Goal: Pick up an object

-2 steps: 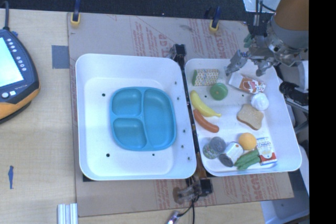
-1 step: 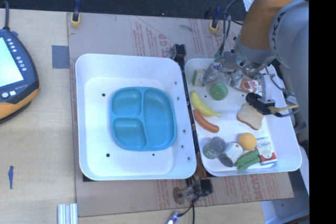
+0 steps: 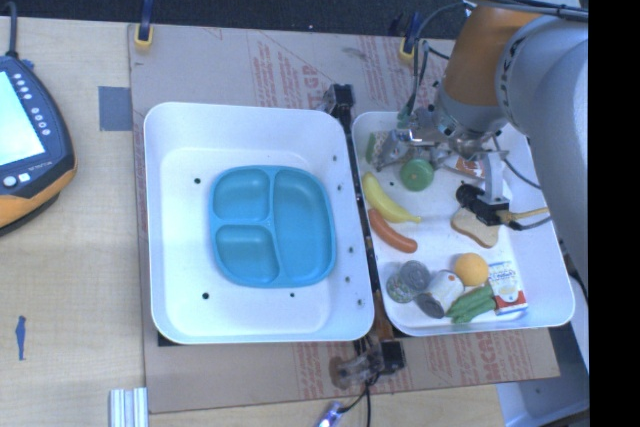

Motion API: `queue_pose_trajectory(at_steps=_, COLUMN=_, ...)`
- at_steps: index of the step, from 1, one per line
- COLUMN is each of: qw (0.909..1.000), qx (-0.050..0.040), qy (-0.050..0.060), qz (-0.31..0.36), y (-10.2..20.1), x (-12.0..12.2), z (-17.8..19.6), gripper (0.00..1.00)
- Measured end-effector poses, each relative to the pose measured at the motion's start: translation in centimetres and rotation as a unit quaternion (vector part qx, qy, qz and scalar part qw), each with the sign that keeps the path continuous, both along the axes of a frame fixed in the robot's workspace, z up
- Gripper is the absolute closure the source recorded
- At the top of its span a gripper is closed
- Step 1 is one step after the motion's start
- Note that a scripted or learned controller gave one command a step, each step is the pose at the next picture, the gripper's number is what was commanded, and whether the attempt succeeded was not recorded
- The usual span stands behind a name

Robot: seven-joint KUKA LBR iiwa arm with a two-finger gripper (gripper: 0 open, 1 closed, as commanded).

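My gripper (image 3: 405, 151) hangs low over the far left corner of the right bin (image 3: 545, 260), under the grey arm with its orange band (image 3: 480, 45). A green ball (image 3: 417, 175) lies just in front of the gripper, touching it or nearly so. Nearer along the bin's left side lie a yellow banana (image 3: 388, 200) and an orange-red sausage (image 3: 392, 232). A tan bread slice (image 3: 475, 227) sits to the right of them. At the bin's front are a grey can (image 3: 405, 281), an orange (image 3: 470, 268), a green vegetable (image 3: 470, 305) and a small carton (image 3: 506, 285).
The left bin (image 3: 180, 145) holds a blue divided plate (image 3: 272, 223). A control pendant (image 3: 25, 140) rests on the bench at the far left. Clamps sit at the back of the cardboard (image 3: 145, 33), and black cables run along the arm over the right bin.
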State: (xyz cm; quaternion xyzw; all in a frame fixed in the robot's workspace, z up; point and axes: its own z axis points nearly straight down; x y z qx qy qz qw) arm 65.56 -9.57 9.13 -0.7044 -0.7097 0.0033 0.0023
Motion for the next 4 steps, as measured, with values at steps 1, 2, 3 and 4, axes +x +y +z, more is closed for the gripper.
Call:
queue_pose_trajectory(at_steps=1, qw=1.0, qx=-0.0002, qy=-0.001, qz=-0.001, y=-0.3, x=0.0, z=0.1, gripper=0.0)
queue_pose_trajectory(at_steps=2, qw=1.0, qx=0.0001, qy=-0.001, qz=-0.001, y=0.0, x=0.0, z=0.0, gripper=0.0)
queue_pose_trajectory(at_steps=3, qw=1.0, qx=-0.0002, qy=-0.001, qz=-0.001, y=-0.4, x=0.0, z=0.1, gripper=0.0)
queue_pose_trajectory(at_steps=4, qw=1.0, qx=0.0, qy=0.0, qz=-0.002, y=0.0, x=-1.0, z=0.0, gripper=0.0)
